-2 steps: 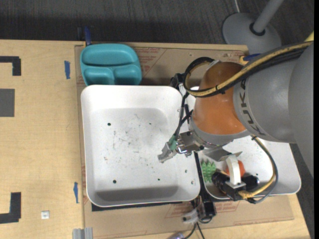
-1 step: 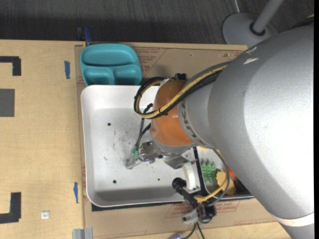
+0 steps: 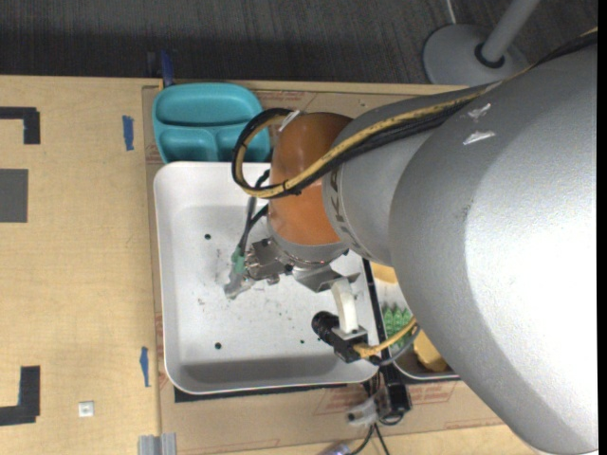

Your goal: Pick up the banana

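Note:
My gripper (image 3: 239, 275) hangs low over the left white bin (image 3: 190, 349), near its middle, under the orange wrist band (image 3: 303, 188). Nothing shows at its tip, and the bin floor beneath it is bare apart from dark specks. In the right bin, a small yellow patch (image 3: 432, 354) peeks out from under the arm; it may be the banana, but most of it is hidden. A paler yellow sliver (image 3: 384, 274) shows just above it, beside the arm.
A teal divided tray (image 3: 204, 121) stands behind the left bin. A green item (image 3: 398, 325) lies in the right bin, which the big grey arm (image 3: 493, 245) mostly covers. Brown bench surface (image 3: 76, 254) stretches to the left.

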You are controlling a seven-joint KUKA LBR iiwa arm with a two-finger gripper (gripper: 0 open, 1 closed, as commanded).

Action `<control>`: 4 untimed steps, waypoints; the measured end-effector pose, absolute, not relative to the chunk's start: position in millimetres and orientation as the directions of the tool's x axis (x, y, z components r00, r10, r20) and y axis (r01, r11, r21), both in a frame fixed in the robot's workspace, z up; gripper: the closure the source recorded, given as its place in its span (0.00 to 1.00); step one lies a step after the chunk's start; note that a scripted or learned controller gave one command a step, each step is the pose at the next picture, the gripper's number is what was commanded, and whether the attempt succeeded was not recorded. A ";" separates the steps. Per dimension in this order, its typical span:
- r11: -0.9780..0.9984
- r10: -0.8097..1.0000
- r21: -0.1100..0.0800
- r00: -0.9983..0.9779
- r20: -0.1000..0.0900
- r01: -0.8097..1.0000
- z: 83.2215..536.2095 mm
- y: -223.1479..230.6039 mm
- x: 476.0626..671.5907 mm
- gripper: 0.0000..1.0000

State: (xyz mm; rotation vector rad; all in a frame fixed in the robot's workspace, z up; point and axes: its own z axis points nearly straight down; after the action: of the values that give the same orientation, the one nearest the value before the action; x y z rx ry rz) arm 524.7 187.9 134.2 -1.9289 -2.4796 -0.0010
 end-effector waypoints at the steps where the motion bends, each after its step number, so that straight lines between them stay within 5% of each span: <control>1: 0.153 0.988 -0.004 -0.153 0.001 0.988 160.8 124.4 491.8 0.00; 2: 0.325 0.946 0.002 -0.325 0.000 0.946 86.0 161.5 479.9 0.00; 3: 0.181 0.984 0.001 -0.181 0.000 0.984 119.7 180.9 515.2 0.00; 4: 0.154 0.988 -0.004 -0.154 0.001 0.988 121.6 209.2 483.1 0.00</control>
State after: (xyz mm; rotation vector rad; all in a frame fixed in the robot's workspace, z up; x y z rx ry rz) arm 483.1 209.2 121.6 -2.0416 -2.3838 0.0040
